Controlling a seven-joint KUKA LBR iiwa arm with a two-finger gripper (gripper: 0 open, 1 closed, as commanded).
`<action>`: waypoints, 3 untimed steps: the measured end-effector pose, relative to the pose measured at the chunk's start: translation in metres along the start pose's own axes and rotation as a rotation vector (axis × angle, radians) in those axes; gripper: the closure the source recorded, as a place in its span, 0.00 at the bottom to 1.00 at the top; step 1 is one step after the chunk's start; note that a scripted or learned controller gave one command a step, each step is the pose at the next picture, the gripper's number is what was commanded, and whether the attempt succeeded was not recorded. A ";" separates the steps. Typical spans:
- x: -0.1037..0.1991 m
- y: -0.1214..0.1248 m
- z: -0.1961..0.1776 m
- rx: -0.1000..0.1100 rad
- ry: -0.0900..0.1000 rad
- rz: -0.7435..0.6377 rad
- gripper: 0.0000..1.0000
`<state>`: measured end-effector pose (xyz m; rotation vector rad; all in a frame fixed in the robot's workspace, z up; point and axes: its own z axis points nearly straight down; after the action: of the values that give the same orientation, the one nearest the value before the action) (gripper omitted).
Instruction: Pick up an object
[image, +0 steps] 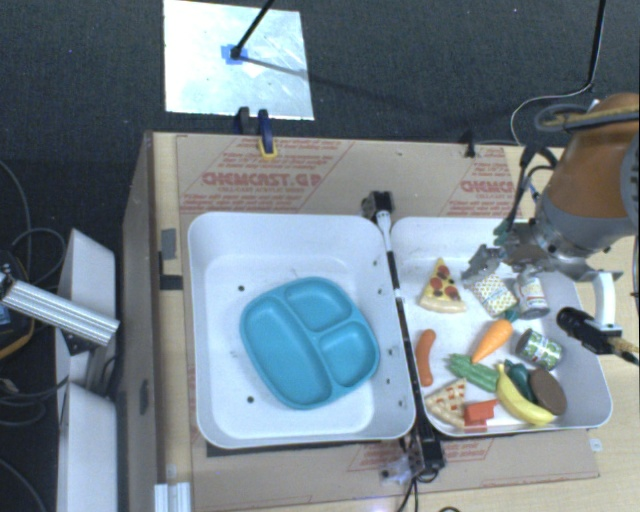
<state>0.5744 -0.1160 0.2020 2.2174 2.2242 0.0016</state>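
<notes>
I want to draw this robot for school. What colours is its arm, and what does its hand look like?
The arm is fat and rounded, with a big orange band and grey metal underneath. Thin black cables loop up behind it. At its tip sits a small gripper of grey and silver metal, lumpy with little parts. It is too small and blurry to draw its fingers exactly.

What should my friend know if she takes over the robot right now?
Gripper: low over the back of the right bin; can't tell whether it holds anything.
Things: pizza slice, sausage, carrot, can, banana and other toys all lie in the right bin. A blue tray sits in the left bin.
Done: nothing visibly lifted.
Left: grasp one toy and raise it.
</notes>
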 end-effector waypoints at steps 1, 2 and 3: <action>-0.039 -0.022 0.113 -0.007 -0.005 0.003 0.00; -0.034 -0.051 0.117 -0.001 -0.001 0.002 0.00; -0.034 -0.051 0.107 -0.003 -0.001 0.001 1.00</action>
<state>0.5240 -0.1504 0.0950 2.2168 2.2210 0.0041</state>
